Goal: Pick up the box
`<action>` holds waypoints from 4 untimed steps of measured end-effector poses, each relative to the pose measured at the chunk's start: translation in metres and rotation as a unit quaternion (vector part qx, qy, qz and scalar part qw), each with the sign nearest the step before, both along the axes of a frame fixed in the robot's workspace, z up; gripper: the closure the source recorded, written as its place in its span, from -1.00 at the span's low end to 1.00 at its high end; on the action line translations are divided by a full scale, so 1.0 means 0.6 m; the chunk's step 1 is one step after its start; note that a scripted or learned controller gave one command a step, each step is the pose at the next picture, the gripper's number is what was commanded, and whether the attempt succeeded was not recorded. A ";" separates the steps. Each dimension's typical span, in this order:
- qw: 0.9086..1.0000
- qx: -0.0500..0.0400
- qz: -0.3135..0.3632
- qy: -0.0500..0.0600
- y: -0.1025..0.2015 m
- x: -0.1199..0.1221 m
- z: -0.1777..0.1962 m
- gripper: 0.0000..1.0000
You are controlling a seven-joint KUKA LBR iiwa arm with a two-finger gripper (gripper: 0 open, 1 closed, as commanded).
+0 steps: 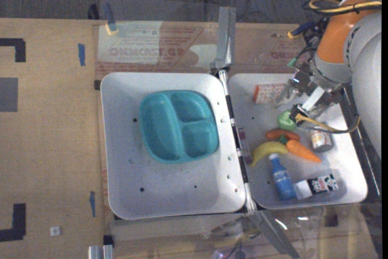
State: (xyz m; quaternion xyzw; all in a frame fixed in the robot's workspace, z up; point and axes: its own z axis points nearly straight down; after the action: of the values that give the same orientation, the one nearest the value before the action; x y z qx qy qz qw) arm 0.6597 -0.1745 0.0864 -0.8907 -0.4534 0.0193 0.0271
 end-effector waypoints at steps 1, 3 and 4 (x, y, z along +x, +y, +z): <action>0.999 -0.005 -0.037 0.001 -0.010 -0.004 0.002 -1.00; 0.963 -0.023 -0.269 -0.024 -0.005 -0.018 0.213 1.00; 0.995 -0.012 0.091 -0.030 -0.051 -0.029 0.212 1.00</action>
State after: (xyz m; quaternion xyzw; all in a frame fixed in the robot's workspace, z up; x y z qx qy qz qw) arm 0.6422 -0.2053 0.2133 -0.8461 -0.5330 0.0005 0.0010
